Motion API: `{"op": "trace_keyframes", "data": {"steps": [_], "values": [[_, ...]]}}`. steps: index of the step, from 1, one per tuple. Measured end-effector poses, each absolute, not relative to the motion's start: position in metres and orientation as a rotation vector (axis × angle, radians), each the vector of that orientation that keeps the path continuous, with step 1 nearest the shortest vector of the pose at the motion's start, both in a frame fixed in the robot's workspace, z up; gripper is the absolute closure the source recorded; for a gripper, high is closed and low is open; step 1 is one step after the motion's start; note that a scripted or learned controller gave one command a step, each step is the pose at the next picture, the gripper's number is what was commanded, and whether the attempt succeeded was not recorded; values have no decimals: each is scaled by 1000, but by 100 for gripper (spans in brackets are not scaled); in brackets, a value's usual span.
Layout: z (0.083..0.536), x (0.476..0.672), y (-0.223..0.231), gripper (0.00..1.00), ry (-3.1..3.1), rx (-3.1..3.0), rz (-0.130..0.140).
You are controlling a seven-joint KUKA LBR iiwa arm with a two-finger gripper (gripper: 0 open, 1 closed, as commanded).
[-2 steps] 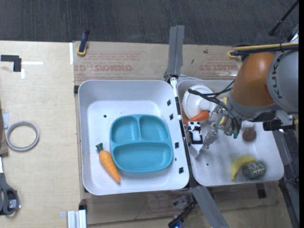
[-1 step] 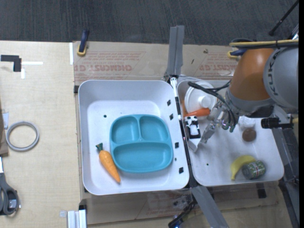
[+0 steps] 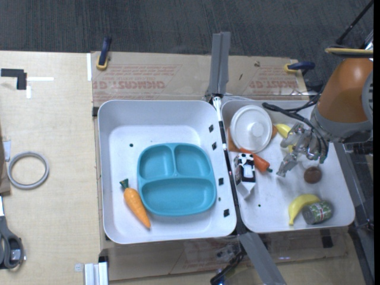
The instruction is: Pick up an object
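Approach step: hand (image 3: 295,153) hovers low in the right bin (image 3: 341,209), grip state cannot be told, nothing visibly held; nearest candidate, a small brown ball (image 3: 312,174), just beside it, so next needs a short descent and closure.

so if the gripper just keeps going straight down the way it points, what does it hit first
Probably bare floor of the right bin, just left of the small brown object. The gripper hangs beside it, though depth is unclear.
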State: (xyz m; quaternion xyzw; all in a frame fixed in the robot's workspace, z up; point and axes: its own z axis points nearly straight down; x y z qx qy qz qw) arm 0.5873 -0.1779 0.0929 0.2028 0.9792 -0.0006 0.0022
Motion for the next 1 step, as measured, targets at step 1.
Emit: {"op": "trace_keyframes", "data": {"steps": [1], "values": [[92,625,-112,0,3056,716,0]]}}
